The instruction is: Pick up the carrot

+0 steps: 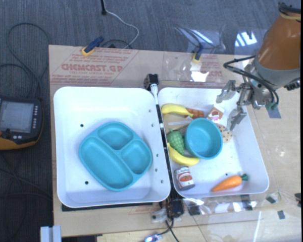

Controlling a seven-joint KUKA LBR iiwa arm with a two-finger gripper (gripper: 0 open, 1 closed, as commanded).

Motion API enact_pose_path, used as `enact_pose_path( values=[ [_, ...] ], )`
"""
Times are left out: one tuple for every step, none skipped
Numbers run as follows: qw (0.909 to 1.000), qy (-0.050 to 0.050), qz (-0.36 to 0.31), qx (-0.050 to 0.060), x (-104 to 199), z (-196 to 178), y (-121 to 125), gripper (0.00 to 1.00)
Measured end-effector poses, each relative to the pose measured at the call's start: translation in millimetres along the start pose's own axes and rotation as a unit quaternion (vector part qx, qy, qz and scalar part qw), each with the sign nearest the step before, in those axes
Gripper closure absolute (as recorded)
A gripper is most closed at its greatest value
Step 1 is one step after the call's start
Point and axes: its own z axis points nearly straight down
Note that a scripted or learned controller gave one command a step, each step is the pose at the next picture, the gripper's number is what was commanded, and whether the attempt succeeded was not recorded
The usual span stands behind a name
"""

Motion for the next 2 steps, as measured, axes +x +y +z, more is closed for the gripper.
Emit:
enact_pose_path(
  values=[
    [0.9900, 0.002, -0.141, -0.001, 77.9, 87.6, -41.7, 0.00],
    [0.9693, -0.013, -0.246, 0.005, 117.5, 117.9, -41.1, 0.00]
  ],
)
